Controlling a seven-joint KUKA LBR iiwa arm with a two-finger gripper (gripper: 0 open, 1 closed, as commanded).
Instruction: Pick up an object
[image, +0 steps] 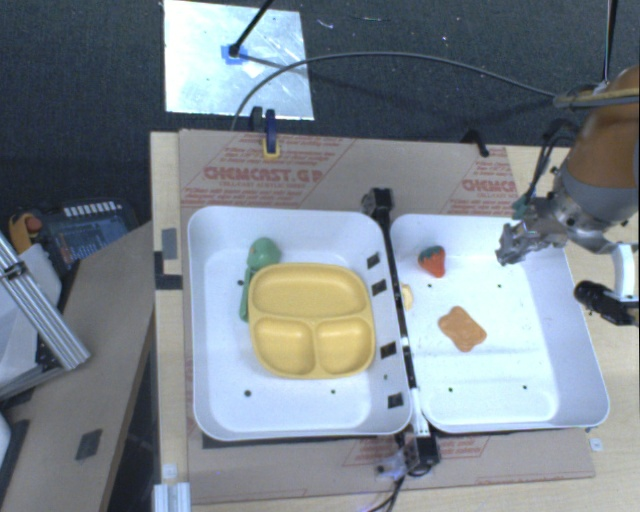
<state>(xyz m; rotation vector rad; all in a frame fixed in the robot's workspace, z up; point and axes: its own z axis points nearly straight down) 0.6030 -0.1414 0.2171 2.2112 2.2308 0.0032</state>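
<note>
The pincer (512, 243) hung over the right shallow white plastic bin (560, 400), near its far rim, and whether it stood open or closed I could not tell. Nothing was seen in it. Nearest lay the small red strawberry-like toy (432, 259), to its left; the flat orange biscuit-shaped piece (461, 328) sat nearer the bin's middle. A clean try, I judged, meant centring squarely above one piece before descending. The yellow divided plastic tray (308, 318) and green toy (262, 254) lay in the left white bin (215, 300).
</note>
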